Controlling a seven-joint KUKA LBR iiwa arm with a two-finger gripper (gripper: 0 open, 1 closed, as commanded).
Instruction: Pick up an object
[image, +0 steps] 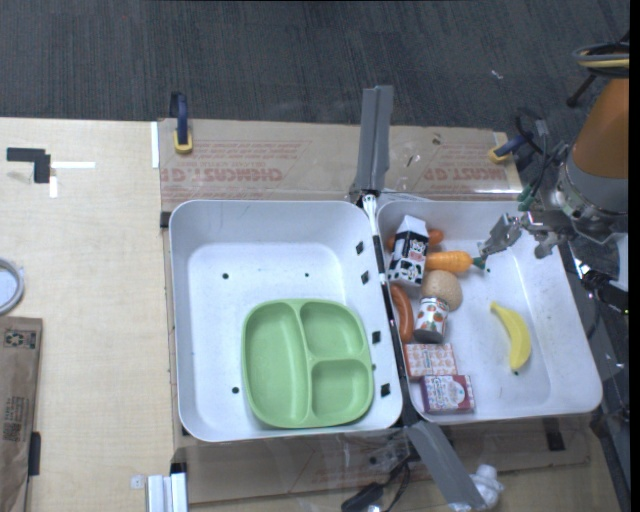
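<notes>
**Banana is our easiest pick, right bin**

We see the gripper in the upper right of the frame, hovering over the right bin, low and near the carrot's green end. Jaws look slightly spread with nothing between them; too small to be sure, so we call it cannot tell.

Candidates sit in the right bin. The banana lies alone, right of centre, well apart from the rest. Along the bin's left wall things are crowded: a cow-print milk carton, the carrot just beside it, a brownish round item, a small can, a sausage-like piece, and two flat boxes at the bottom.

Our judgement: all are probably light toy foods. The banana is likely stiff, smooth plastic, so slippery; we take it across its mid-body, jaws square to its long axis. The clutter risks a double contact. The flat boxes lie too low to pinch.

The left bin holds a green divided tray.
</notes>
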